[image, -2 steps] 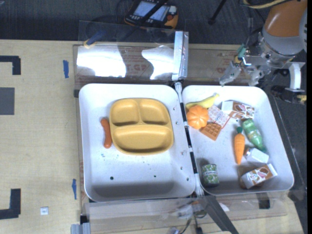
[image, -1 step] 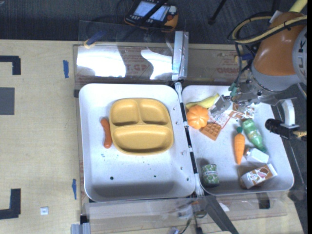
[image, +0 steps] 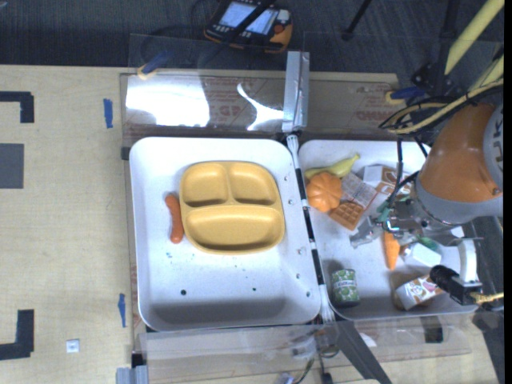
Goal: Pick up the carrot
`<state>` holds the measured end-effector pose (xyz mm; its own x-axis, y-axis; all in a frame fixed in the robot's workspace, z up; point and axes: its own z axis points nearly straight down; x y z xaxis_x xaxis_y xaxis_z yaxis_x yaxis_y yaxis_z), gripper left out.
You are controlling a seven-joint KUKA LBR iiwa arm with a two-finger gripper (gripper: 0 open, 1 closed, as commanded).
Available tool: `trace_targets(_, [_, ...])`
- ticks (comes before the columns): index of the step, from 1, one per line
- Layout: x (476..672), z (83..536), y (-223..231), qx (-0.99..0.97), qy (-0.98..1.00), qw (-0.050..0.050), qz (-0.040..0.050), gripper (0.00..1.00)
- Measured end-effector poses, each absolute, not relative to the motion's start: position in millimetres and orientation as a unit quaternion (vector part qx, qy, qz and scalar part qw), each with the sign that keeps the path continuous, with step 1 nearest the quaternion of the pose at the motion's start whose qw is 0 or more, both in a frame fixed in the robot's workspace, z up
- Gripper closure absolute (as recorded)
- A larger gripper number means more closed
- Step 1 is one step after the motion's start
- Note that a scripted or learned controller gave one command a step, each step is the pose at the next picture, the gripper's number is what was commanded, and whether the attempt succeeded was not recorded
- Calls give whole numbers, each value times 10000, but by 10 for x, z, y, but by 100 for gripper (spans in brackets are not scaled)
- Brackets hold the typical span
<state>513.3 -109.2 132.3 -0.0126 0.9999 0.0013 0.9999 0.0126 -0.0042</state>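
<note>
Carrot partly hidden under claw, claw's grip state unclear

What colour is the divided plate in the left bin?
Yellow; the divided plate shows clearly in the camera view.

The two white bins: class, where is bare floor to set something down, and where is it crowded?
Left white bin: bare floor in front of the yellow divided plastic plate, and a strip left of the orange sausage-shaped toy. Right white bin: crowded around the orange carrot and orange pumpkin; a small gap beside the green can.
</note>
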Motion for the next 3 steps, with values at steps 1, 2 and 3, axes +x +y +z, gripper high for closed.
trace_targets(1, [5131,855,-1538,-7374,-6755,12,-14,0])
trace_targets(2, [5147,940,-1546,-7380,-6748,-6,-17,100])
trace_targets(3, [5255,1819,-297,-7265,-6871,13,13,100])
